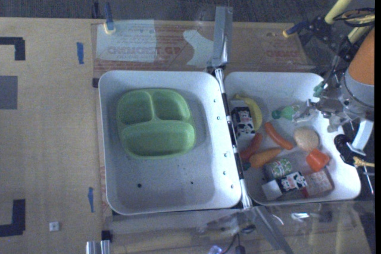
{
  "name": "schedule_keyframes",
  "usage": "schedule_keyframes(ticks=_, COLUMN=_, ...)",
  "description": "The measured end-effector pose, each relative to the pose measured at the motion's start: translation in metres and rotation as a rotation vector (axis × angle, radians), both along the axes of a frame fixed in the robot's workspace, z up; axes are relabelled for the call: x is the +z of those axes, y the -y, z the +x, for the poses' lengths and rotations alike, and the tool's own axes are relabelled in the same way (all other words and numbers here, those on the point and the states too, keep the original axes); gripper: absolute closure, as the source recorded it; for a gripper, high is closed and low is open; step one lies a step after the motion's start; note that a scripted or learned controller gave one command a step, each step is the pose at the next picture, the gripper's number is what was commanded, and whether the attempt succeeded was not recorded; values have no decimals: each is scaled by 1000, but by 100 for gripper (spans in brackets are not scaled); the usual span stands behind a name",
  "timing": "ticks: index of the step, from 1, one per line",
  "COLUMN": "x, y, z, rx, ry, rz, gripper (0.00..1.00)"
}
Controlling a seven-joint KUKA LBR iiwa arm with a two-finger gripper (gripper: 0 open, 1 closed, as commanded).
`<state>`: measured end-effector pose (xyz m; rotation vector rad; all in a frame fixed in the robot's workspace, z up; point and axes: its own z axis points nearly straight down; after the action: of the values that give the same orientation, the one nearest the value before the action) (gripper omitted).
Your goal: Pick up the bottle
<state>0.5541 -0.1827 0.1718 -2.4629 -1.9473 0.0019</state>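
Wooden table (53, 128) bore both bins; gripper (318, 105) hovered beside the green bottle (287, 111), finger state unclear, needing descent.

wooden bench (47, 146) bearing two shallow white bins side by side: left bin (113, 187), right bin (351, 187); blue tape strips (80, 52) and black corner marks (14, 47) at left.
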Motion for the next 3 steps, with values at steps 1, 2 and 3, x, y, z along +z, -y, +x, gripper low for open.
schedule_keyframes(ticks=1, x=-85, y=13, z=72, rx=73, ry=7, rz=-1, gripper=0)
schedule_keyframes(ticks=2, x=-75, y=12, z=73, rx=76, ry=8, rz=-3, gripper=100)
schedule_keyframes(ticks=3, x=66, y=-59, z=81, rx=0, ry=4, rz=-1, gripper=100)
